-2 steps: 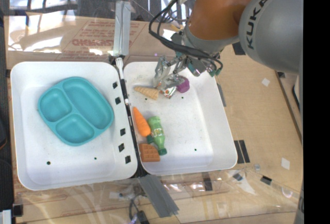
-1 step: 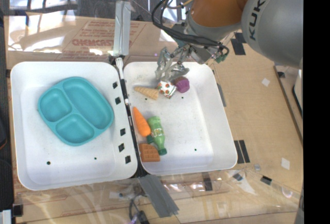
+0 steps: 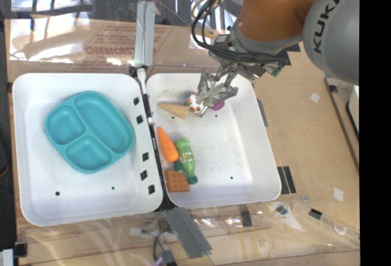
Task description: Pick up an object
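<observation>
the grey arm with its orange band reaches in from the right and hangs over the far part of the right bin (image 3: 263,155), its tool (image 3: 211,96) pointing down near that bin's back wall. the metal fingers (image 3: 206,88) are drawn in around a small white object with red and green marks (image 3: 197,103), which sits between their tips, so the tool is clenched on it (whether the object is lifted off the bin floor or resting on it cannot be told from this angle). just beside the tool's tip, on its right, lies a small purple piece (image 3: 218,104), touching or nearly touching the fingers. to the left of the held object an ice-cream cone (image 3: 174,110) lies on its side on the bin floor, its wide end close to the white object. nearer the front of the same bin, along the left wall, an orange carrot (image 3: 167,143) lies at a slant, with a green bottle (image 3: 186,161) just beside it and a brown waffle (image 3: 177,181) touching the bottle's lower end. the left bin (image 3: 36,197) carries a teal divided plate (image 3: 90,130) with three compartments, set toward its middle. both bins stand side by side on the table (image 3: 311,136), whose surface is pale wood.
</observation>
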